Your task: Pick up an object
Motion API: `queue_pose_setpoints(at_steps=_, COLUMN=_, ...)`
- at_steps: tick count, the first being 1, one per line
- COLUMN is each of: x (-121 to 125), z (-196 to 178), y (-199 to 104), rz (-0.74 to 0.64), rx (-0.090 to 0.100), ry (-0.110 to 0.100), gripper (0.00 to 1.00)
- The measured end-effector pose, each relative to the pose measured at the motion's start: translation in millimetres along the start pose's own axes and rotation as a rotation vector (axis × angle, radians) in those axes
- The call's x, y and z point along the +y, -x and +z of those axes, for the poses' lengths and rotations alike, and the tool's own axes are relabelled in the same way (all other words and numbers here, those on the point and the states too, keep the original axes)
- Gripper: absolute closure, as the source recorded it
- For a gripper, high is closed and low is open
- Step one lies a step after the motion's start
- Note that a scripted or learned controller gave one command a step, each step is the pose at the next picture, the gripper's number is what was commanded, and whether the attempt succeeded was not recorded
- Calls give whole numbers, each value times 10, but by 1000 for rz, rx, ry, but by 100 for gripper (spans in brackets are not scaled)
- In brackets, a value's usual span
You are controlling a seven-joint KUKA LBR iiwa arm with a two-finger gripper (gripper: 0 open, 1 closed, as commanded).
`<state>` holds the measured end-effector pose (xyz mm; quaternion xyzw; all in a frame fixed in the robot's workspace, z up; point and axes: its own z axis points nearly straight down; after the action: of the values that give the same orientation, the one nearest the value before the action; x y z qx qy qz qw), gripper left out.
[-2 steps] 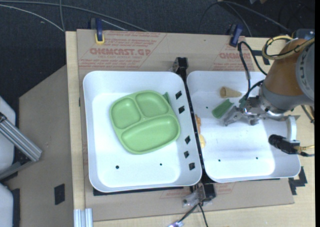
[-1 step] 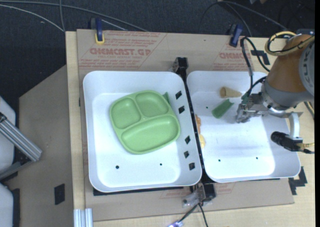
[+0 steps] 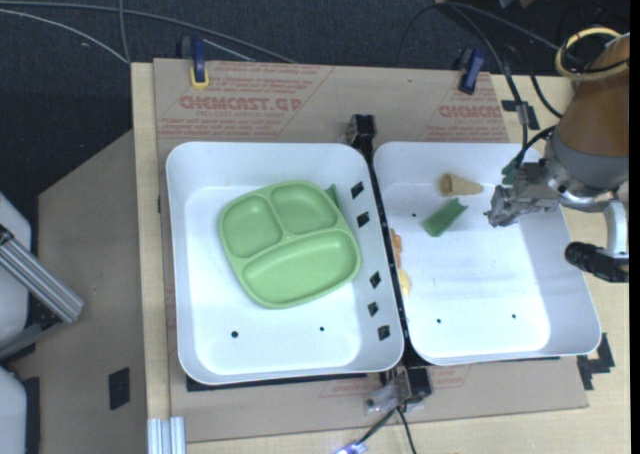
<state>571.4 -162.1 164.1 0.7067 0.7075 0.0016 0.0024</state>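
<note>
My gripper (image 3: 503, 207) hangs over the right bin (image 3: 520, 337), near its upper right part, with the grey arm and orange band behind it at the right. A small green block (image 3: 443, 217) lies on the bin floor to the gripper's left, apart from it. A tan cone-shaped piece (image 3: 460, 185) rests just above the green block. An orange and yellow object (image 3: 400, 260) lies against the right bin's left wall, partly hidden by the divider. I see nothing between the fingers.
The left bin (image 3: 200, 332) bears a light green divided plate (image 3: 290, 242). A black divider with clips (image 3: 375, 242) runs between the bins. Blue clamps (image 3: 199, 60) hold the cardboard sheet at the back. Cables lie on the dark floor beyond.
</note>
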Motion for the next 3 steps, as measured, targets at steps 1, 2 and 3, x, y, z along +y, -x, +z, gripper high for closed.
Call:
queue_pose_setpoints(at_steps=1, x=31, z=-443, y=32, rz=0, rx=-1, ry=1, gripper=100)
queue_pose_setpoints(at_steps=2, x=48, z=-887, y=34, rz=-1, rx=-1, ry=1, gripper=100)
queue_pose_setpoints(at_steps=3, x=-54, z=-949, y=-450, rz=-4, rx=4, ry=-7, gripper=100)
